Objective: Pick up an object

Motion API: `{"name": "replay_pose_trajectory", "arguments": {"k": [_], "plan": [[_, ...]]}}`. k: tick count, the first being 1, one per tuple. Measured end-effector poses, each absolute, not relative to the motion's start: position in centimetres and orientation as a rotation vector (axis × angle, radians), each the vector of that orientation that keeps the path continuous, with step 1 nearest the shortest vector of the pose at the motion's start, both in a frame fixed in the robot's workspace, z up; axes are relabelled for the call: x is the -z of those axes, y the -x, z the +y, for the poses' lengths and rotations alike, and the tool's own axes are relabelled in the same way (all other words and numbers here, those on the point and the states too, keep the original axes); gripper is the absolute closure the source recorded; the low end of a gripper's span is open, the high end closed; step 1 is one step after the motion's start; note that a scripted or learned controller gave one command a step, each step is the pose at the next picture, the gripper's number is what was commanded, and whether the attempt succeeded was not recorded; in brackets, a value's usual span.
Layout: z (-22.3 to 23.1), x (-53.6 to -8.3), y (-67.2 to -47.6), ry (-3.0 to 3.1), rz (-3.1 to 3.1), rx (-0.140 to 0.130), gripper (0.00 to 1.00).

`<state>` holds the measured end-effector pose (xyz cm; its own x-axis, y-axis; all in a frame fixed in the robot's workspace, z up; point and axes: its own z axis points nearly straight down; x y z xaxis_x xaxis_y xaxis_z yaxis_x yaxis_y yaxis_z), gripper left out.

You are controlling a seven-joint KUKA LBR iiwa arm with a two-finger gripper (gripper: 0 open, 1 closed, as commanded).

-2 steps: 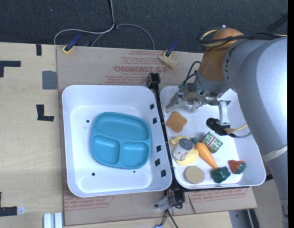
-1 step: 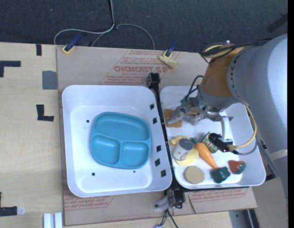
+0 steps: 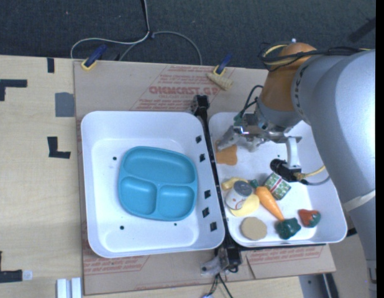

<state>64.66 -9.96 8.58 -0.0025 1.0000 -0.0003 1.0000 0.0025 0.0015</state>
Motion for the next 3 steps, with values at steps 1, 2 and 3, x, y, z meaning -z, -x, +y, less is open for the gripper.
{"name": "replay_pose_trajectory", "arguments": {"k": [1,2,3], "plan": [[-9.55,-8.57,-65.09,-2.219,2.221,0.000,0.00],[-9.47,-8.56,-65.68,-2.220,2.222,-0.001,0.00],[-9.40,-8.58,-65.13,-2.218,2.220,-0.001,0.00]]}}
